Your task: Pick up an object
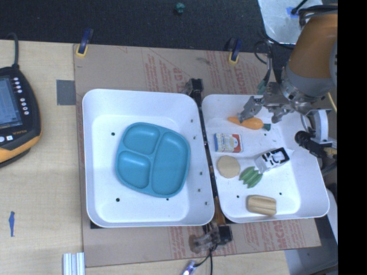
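The gripper (262, 111) hangs with fingers spread apart just above the orange carrot (248, 121), beyond the round tan disc (228, 167) in the right bin (298, 206)

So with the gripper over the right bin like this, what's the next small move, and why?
Probably a short drop straight down, then close. The gripper hangs with its fingers spread just above the orange carrot at the back of the right bin, and nothing sits between the fingers yet. The carrot lies apart from the other items, so it looks reachable.
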Motion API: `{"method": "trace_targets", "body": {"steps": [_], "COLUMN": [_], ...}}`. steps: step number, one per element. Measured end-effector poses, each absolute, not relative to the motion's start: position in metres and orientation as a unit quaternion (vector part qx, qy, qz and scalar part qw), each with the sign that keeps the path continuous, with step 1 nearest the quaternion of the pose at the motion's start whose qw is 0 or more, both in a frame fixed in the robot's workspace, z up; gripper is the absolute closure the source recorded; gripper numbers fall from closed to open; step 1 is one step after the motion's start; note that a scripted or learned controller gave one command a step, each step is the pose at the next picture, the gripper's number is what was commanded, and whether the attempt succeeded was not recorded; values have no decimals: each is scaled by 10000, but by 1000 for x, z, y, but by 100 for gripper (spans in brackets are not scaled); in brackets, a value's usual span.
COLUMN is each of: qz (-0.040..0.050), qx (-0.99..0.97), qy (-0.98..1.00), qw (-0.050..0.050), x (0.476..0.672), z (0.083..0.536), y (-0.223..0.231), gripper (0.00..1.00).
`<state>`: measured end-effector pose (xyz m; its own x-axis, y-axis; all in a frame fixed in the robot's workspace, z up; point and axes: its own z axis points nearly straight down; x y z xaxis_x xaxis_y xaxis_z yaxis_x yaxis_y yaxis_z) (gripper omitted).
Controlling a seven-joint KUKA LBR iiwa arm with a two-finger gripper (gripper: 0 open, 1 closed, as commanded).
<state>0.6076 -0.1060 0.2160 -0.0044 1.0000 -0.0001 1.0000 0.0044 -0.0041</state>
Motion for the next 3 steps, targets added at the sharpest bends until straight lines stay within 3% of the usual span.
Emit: {"method": "trace_targets", "body": {"steps": [1, 2, 3], "qz": [28, 8, 28], "qx": [-7057, -7051, -7045], "qy": [-7085, -7092, -7097], "qw": [9, -24, 15], "x": [655, 658, 656], "z": [129, 95, 92], "y": [-149, -113, -92], "gripper": [0, 0, 0]}}
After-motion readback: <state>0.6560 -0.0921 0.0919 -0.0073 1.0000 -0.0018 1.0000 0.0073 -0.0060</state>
